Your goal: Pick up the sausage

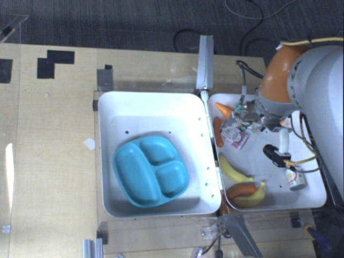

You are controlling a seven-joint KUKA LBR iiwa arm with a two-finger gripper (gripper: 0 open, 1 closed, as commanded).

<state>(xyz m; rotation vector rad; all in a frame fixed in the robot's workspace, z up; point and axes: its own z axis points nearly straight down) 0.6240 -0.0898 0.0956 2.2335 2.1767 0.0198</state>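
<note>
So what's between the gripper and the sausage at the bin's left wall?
In the camera view, the gripper hangs right beside the sausage; a bare sliver of right bin floor lies between.

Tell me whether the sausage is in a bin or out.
In. The sausage lies along the left wall of the right bin, just below the carrot.

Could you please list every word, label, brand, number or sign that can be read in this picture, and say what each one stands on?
None can be read.
Packet with red markings in the right bin: print too small and blurred to read.
Black shapes on the bench: plain marks, no lettering.
Blue divided plate, bananas and sausage: no text visible.
</note>
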